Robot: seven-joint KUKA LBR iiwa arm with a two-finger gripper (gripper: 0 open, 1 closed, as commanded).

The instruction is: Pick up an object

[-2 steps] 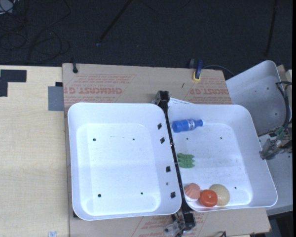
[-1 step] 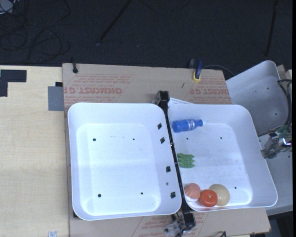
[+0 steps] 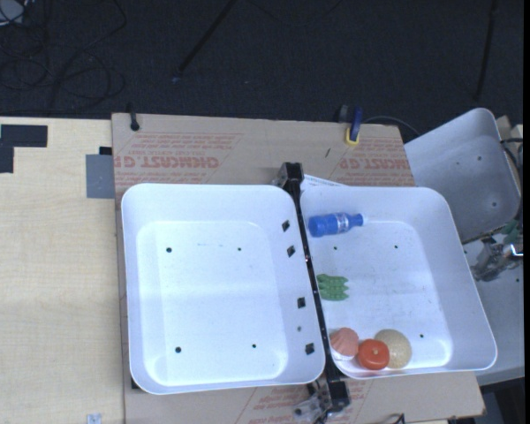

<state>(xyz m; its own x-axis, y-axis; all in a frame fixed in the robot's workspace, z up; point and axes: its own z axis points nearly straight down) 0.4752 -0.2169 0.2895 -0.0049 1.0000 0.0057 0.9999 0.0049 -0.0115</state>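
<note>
Likely best pick: blue bottle (image 3: 335,224), lying flat in right bin (image 3: 459,263); light, rigid, slick, so grasp across mid-body. End effector state: cannot tell.

Far right edge: small metal piece with wires (image 3: 500,256), too small to tell if it's part of the arm. Pale grey panel (image 3: 464,170) sits tilted just above it.

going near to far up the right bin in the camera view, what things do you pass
red round piece at the near edge, flanked by a pinkish piece and a tan round piece → green toy → blue bottle lying on its side at the far end of the right bin.
</note>
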